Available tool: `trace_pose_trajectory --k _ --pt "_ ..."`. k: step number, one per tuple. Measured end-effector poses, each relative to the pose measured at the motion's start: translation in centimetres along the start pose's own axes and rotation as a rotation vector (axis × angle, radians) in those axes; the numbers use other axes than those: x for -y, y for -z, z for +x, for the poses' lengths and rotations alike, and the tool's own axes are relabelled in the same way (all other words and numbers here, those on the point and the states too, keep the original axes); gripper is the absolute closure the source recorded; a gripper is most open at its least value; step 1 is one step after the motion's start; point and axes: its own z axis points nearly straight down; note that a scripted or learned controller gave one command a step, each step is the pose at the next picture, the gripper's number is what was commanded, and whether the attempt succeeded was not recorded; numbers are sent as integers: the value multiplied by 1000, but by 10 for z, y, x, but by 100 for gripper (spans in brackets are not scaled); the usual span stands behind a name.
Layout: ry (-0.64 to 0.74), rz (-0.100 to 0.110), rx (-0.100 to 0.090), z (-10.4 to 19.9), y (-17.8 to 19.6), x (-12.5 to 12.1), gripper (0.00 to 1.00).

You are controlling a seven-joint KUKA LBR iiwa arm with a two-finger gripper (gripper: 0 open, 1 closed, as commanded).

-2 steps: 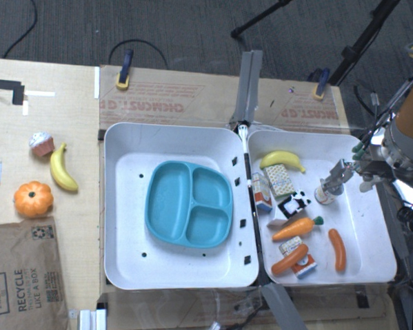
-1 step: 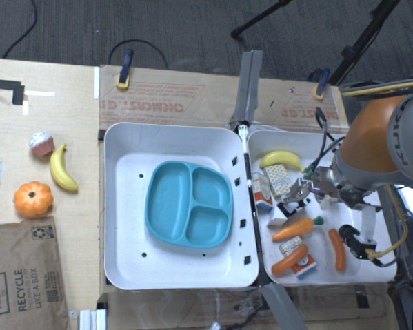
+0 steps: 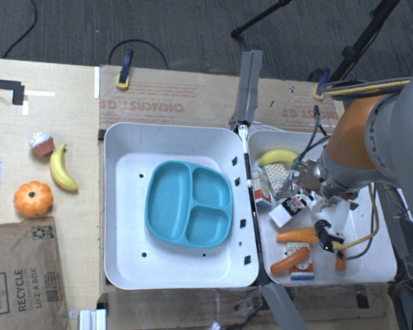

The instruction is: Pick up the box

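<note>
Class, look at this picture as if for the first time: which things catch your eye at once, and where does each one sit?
The blue divided plate lies alone in the left bin. The grey arm with its orange band reaches in from the right over the right bin, which is crowded with a yellow banana, carrots and small packets. On the bench to the left lie a small pumpkin and another banana.

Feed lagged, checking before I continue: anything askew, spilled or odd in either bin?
Nothing spilled. The right bin is cluttered: a small white box lies tilted beside a carrot, under the gripper. The blue divided plate sits slightly askew in the left bin.
</note>
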Motion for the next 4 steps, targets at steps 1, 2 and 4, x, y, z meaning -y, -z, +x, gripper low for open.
trace_pose_trajectory --k 1,2,4 --pt "-94 0 1 11 -10 -37 0" --pt "-93 4 4 10 -3 -36 100" --pt "-163 -1 1 -36 110 -66 100"
